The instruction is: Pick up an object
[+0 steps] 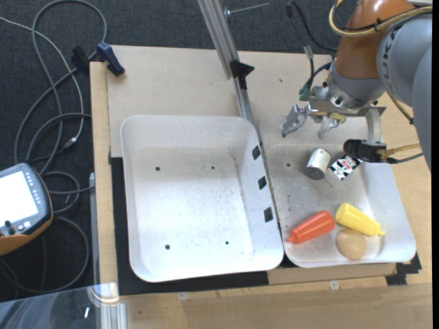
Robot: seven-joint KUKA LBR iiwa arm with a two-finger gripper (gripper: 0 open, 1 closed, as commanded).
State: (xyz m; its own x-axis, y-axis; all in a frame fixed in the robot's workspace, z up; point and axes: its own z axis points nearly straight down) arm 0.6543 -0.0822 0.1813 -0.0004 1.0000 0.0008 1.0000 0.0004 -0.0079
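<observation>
The gripper (312, 117) hangs over the far end of the right bin (405, 214), near that bin's back rim, its two fingers spread apart with nothing between them. Just nearer the camera a small white cylinder (317, 163) lies on the bin floor, and beside it, to the right, a black-and-white patterned block (345, 166). Along the near edge lie an orange carrot-shaped toy (311, 227), a yellow piece (357, 219) touching a tan, rounded lump (352, 245) right by the front rim. Between the far pair and the near group the floor is bare. The left bin (185, 197) offers open room, and its raised right edge meets the right bin's left wall
</observation>
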